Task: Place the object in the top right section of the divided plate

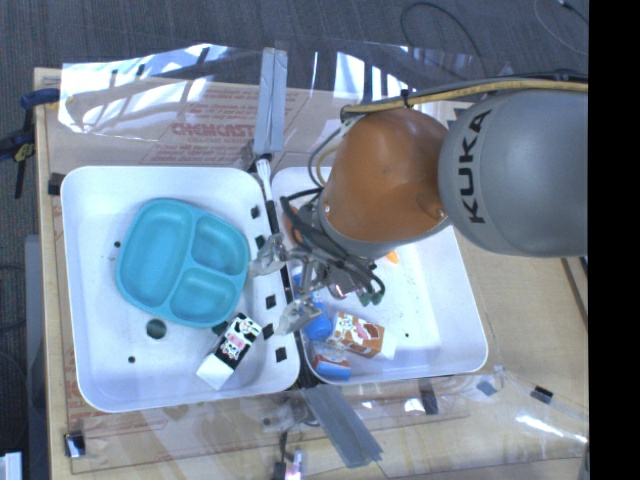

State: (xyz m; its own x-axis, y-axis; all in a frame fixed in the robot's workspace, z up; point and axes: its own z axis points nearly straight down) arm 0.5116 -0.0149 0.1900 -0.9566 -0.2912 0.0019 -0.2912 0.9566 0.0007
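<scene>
Hovering low over the inner edge of the right bin (455,298), the gripper (300,288) is seen above a clutter of small packets; whether the jaws are apart or together cannot be told, since the orange wrist band (385,178) and cabling hide them.

Nearest the camera, a cow-print carton (230,348) is lying in the left bin (90,298), just beside the plate's lower edge. A snack packet (355,336) and a blue item (318,326) are lying in the right bin under the gripper; which is the task object cannot be settled, and nothing is seen held.

Further back, the blue divided plate (183,261) is sitting in the left bin, its sections bare.

For a good pick, one item should probably be isolated, gripped squarely, lifted clear of the bin walls, and carried across to the plate's top right section (222,243).
</scene>
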